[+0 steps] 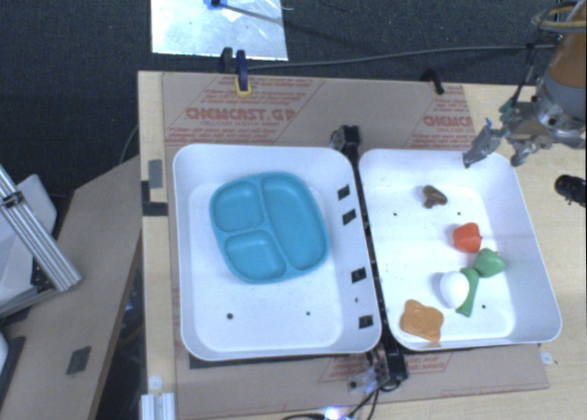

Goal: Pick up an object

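Note:
The right bin (394,253) holds a small brown piece (434,195), a red-orange object (467,237), a green toy (483,270), a white egg-like ball (452,288) and an orange piece (421,320). My gripper (501,150) hovers over the bin's far right corner, above and to the right of the brown piece. Its two fingers (479,147) stand spread apart, open, with nothing between them.
The left bin (197,317) carries a blue divided plate (269,226). A black hinge strip (359,235) runs between the bins. A blue clamp (241,71) sits at the bench's far edge, and a cable (413,56) crosses behind.

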